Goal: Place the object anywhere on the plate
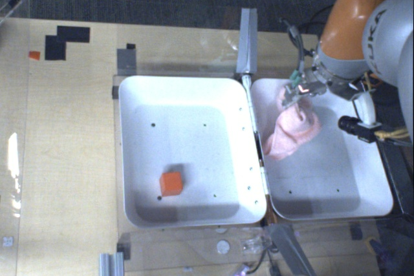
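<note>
A limp pink cloth (291,129) is in the right bin (336,197), stretched from its upper left corner down toward the divider. Its bunched top end sits between the fingers of my gripper (295,91), which is shut on it, and the rest trails down and left from there. The grey arm with its orange band (349,6) reaches in from the upper right, over the bin's far edge. A small orange block (171,183) lies flat in the left bin (194,100), near its front left, far from the gripper.
A metal divider rail (246,48) runs between the two bins. Black cables and a black fitting (356,127) hang beside the arm over the right bin's right side. Black markers (65,41) and a small orange tag (34,55) lie on the wooden bench at the far left.
</note>
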Robot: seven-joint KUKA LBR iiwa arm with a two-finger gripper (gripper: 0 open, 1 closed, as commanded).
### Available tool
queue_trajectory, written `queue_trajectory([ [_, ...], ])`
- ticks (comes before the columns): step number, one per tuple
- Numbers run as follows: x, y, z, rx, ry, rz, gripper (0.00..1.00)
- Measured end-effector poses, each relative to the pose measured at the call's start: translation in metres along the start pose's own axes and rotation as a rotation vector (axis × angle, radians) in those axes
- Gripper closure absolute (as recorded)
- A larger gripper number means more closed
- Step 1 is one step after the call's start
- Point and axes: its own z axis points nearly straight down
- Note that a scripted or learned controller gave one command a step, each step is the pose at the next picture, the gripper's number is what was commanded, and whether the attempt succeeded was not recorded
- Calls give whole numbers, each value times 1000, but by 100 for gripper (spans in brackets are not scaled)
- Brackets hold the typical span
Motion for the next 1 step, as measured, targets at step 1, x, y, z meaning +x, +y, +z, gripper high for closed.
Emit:
queue_trajectory([
  [1,1,3,-41,-2,0,-8,100],
])
